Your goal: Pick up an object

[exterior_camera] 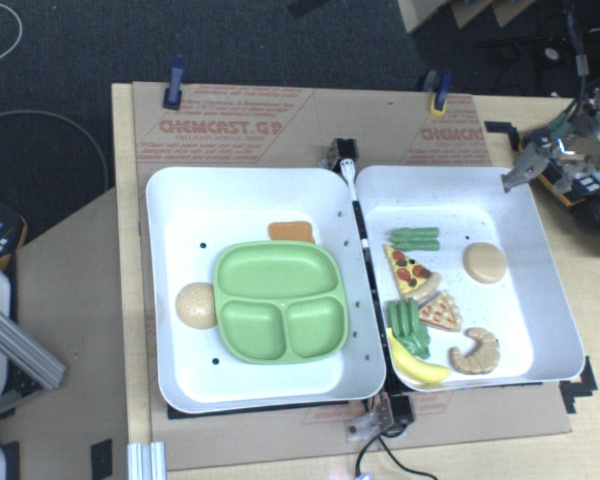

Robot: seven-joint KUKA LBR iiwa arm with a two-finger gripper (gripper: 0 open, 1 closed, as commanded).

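Note:
The right bin (pixel 540 298) holds several toy foods: green beans (pixel 415 237), a pizza slice (pixel 410 270), a second smaller slice (pixel 442 313), a tan round bun (pixel 485 262), a green pod bundle (pixel 410 328), a banana (pixel 417 365) and a croissant (pixel 477 351). The left bin (pixel 170 268) holds a green divided plate (pixel 280 300), an orange block (pixel 291 231) behind it and a tan ball (pixel 195 305) at its left. My gripper (pixel 523 171) hangs over the right bin's far right corner, well above and away from the foods.
A black divider clip (pixel 345 153) sits between the bins at the back. Blue (pixel 174 83) and yellow-blue (pixel 439 91) clamps pin the cardboard base. Cables and dark hardware (pixel 580 183) crowd the right edge.

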